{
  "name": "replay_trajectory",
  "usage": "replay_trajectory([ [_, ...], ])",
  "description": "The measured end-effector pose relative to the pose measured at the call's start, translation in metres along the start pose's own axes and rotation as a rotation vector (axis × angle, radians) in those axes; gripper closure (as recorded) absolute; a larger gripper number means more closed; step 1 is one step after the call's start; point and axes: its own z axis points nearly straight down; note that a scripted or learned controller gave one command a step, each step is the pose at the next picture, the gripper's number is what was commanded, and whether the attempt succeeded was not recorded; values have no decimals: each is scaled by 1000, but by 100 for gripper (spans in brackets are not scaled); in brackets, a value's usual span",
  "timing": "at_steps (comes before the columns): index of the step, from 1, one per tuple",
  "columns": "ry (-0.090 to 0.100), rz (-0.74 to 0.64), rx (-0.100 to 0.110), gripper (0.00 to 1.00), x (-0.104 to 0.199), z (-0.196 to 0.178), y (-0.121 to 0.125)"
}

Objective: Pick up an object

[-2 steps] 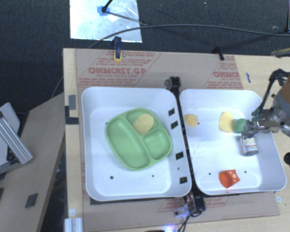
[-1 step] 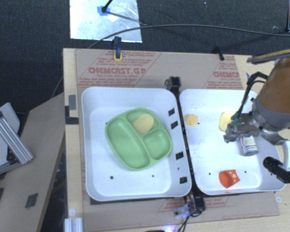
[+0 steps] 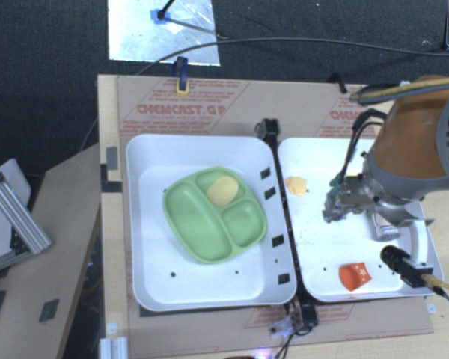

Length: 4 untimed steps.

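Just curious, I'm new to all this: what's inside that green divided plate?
A pale yellow, rounded object lies in an upper compartment of the green divided plate. The other compartments look bare. What lies under the yellow object is covered.

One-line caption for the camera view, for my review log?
End effector hovers over the right bin between a yellow piece and an orange object; green divided plate sits in the left bin.

arm [image 3: 419,140] cut off at right edge, tool [image 3: 335,206] fingertips too blurred to read
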Motion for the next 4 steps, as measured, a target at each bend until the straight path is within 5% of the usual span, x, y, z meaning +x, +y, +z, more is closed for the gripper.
replay_trajectory([
  [3, -1, 2, 2, 100, 142, 13, 2],
  [4, -1, 6, 1, 0, 140, 13, 2],
])
